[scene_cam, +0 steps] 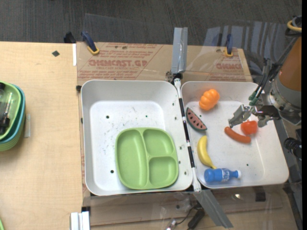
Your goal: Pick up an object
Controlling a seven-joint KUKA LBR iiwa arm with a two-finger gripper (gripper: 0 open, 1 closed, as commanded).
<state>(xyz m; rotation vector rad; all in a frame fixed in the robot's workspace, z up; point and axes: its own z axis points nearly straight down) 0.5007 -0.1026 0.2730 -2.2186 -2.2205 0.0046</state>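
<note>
Red pepper (pixel 249 127), pincer (pixel 250 117) spread just above

I can read red lettering, "CHEMCAST GP", on the brown paper-covered sheet (pixel 120 61) behind the bins; the smaller red print there is too blurred for me.

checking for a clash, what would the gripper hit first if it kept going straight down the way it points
Most likely the small red block-like toy right under the gripper, with the long red-orange sausage-shaped toy just beside it. Height above them is hard to judge from this slanted view.
</note>
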